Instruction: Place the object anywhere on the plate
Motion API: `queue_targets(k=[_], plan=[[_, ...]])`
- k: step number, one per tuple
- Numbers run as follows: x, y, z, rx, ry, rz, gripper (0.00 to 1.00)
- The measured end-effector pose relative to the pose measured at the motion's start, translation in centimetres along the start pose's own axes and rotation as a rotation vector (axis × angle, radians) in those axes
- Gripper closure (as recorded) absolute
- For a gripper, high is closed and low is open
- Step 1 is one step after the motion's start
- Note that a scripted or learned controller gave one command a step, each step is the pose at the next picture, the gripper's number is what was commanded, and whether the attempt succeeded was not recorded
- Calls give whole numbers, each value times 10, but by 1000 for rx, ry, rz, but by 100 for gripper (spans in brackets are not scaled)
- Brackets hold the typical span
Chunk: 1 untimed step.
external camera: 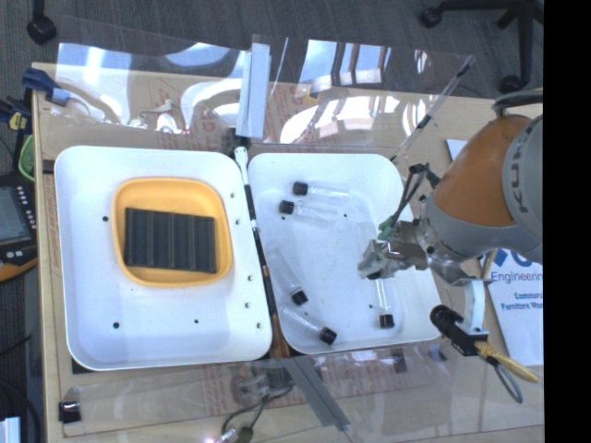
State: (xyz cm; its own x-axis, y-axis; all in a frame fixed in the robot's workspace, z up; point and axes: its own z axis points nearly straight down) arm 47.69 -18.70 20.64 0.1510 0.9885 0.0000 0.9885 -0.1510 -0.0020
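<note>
The arm hung over the right bin (355,178), its gripper (377,258) at three o'clock, just above a clear tube (381,305); how it stood I could not tell. Grasping came first, then carrying to the plate (129,197) at nine o'clock.

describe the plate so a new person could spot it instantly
Start from the two white bins side by side and take the left bin. The plate lies in its upper middle: a yellow, rounded-rectangle dish with a dark ribbed insert in its centre. It is the one coloured item in the bins; the right bin holds clear tubes with black caps.
</note>
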Motion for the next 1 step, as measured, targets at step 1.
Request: queue_targets(k=[1], plan=[[70, -11, 53, 3, 0, -110, 100]])
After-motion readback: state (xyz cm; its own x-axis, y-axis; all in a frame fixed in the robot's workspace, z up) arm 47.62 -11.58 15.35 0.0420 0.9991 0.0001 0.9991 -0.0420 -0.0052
